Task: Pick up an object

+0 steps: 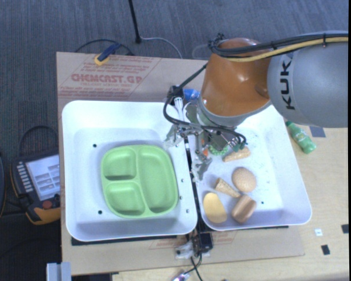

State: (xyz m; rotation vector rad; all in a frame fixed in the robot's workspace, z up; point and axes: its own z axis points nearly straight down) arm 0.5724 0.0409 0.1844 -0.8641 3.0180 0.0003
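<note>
gripper (200,157) hangs above right bin (292,206) near bread pieces (234,195); whether its grasp is released or clenched cannot be told; green tray (139,180) fills left bin (76,157).

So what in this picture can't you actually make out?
- The gripper: in the camera view the arm's orange band hangs over it, so its state is unclear.
- The carrot-like piece: partly under the wrist.
- The green object beside the right bin: upper end hidden by the arm.

Green divided tray (139,180) in left bin (76,157), food items (234,195) in right bin (292,198), hand (199,157) lowered between them
</note>
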